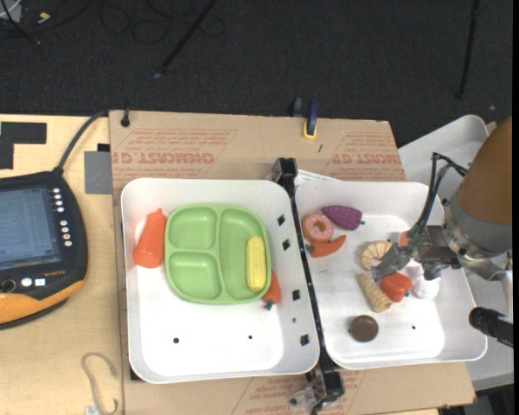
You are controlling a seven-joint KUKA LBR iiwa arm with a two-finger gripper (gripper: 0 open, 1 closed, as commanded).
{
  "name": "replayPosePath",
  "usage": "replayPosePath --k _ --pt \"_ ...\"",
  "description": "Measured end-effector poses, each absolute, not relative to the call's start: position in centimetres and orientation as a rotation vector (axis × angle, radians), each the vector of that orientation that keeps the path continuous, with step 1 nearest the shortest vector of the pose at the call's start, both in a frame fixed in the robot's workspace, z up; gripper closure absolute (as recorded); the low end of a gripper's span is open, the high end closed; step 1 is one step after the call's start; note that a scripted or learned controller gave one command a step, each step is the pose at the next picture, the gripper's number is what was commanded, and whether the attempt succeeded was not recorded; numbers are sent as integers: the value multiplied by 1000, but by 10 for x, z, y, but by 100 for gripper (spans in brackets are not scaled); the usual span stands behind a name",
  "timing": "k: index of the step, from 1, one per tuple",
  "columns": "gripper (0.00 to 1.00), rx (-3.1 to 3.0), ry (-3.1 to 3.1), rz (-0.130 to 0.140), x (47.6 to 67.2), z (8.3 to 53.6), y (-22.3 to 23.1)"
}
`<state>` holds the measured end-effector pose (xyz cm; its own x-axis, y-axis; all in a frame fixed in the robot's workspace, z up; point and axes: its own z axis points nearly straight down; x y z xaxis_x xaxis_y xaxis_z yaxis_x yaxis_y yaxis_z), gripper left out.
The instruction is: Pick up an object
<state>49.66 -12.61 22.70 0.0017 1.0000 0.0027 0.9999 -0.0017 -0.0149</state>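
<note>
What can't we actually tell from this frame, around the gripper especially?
- Gripper, camera view: fingertips merge with the red object below; grasp and finger state unreadable.
- White object: partly covered by the gripper, too small to identify.
- Orange piece: mostly tucked beneath the green tray.

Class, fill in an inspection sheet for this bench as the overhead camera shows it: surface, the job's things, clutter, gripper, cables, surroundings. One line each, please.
Surface: two white bins, left bin and right bin, on cardboard.
Job's things: right bin holds a pink donut, purple piece, red pepper, brown round piece, cone, red piece.
Clutter: left bin holds a green divided plate with corn in it, and an orange bottle beside it.
Gripper: gripper low over the red piece; grip unclear.
Cables: black cable running to the pendant.
Surroundings: teach pendant at left, dark floor behind.
</note>
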Motion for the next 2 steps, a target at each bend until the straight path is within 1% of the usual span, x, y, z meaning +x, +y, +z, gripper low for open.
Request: replayPosePath --k 1,2 --pt "0 -2220 -2221 1 499 233 -126" --pt "0 -2216 -2220 4 500 191 -126"
